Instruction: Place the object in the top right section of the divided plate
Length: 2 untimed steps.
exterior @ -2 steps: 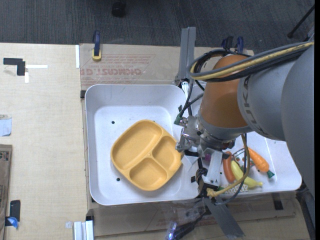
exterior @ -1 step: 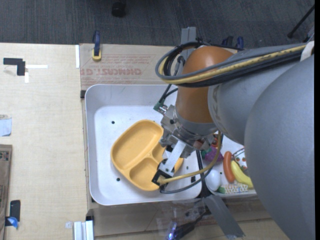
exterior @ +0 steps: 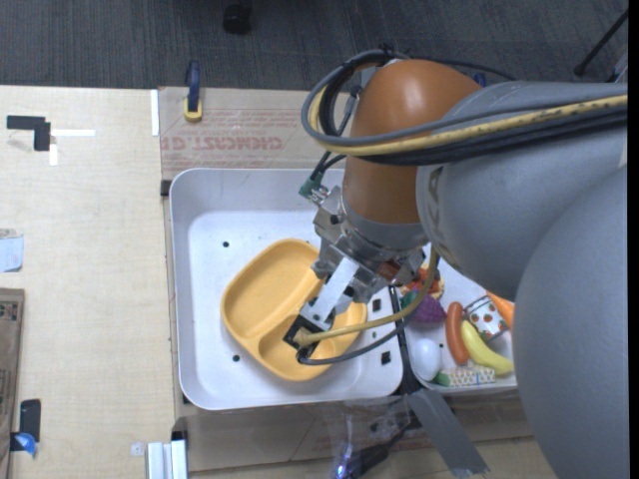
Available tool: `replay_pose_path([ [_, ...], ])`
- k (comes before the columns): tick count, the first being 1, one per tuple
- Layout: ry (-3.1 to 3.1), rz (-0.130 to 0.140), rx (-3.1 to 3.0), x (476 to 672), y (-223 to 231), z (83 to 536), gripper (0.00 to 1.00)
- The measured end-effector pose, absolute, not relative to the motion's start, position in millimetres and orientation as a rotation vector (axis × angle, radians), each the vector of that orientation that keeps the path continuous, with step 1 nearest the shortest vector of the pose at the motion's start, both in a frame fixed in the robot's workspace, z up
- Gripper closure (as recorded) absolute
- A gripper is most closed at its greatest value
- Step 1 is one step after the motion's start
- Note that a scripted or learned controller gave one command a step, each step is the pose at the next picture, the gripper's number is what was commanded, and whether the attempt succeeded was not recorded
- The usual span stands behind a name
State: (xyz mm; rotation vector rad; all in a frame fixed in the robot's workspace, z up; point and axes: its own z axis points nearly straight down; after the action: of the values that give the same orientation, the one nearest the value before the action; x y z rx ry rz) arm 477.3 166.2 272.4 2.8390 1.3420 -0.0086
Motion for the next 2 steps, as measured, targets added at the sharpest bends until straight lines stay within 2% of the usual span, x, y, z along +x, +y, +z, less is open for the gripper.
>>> replay_pose_path([
  [1,0.817,-0.011,3.032,477.2,113.6,247.9,1.00],
  [2,0.811,-0.010,3.035,477.2,69.0,228.5,1.00],
])
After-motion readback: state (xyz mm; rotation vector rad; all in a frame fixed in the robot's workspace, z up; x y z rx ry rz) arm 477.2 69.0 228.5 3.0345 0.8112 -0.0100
